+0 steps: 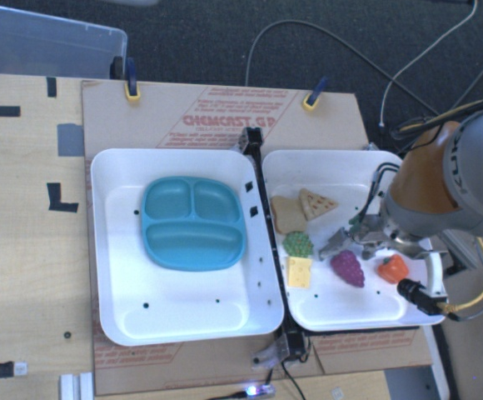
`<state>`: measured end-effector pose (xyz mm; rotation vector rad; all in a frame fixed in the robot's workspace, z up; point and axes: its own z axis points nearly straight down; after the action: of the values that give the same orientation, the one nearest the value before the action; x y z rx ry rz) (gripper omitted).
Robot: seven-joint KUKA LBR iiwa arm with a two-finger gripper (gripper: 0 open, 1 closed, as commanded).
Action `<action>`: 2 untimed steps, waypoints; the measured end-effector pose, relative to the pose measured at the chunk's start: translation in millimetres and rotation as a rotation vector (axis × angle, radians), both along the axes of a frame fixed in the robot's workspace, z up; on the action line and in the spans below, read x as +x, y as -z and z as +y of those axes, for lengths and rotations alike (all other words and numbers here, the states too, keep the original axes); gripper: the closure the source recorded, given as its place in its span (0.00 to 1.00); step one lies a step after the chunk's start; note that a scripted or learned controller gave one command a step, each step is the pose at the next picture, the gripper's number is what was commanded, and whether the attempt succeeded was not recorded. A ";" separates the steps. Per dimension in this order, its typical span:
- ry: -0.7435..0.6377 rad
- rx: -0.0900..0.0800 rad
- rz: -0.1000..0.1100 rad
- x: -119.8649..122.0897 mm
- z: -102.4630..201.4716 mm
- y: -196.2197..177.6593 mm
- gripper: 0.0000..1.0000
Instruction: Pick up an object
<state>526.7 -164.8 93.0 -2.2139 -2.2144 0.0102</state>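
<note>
Reaching in from the right, I have my pincer low inside the right bin, among the toy foods there. Whether it is open or closed I cannot tell: the metal at the tip is small and blurred, and nothing shows clearly gripped. The nearest candidate is the purple grape bunch, lying just below and slightly right of the tip, near or perhaps touching it; its long axis runs at a slant from upper left to lower right. Just right of the grapes sits an orange-red piece, close under my wrist. To the left of the tip lie the green broccoli-like piece and, below that, the yellow cheese block; farther up are the tan bread slice and a triangular cracker-like wedge. I judge the grapes the easiest target, needing only a short shift toward the near wall. Room is fair there: bare white floor lies between the grapes and the bin's near rim, though the orange-red piece crowds one side and could be nudged. The left bin holds a blue divided plate, well apart across the shared wall, on the same bench.
</note>
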 end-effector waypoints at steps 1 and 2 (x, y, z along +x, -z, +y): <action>-0.001 -0.003 -0.009 0.6 -0.2 9.9 0.00; -0.001 -0.004 -0.009 1.6 -1.1 1.3 1.00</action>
<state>528.4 -165.9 91.7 -2.2197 -2.2226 0.0047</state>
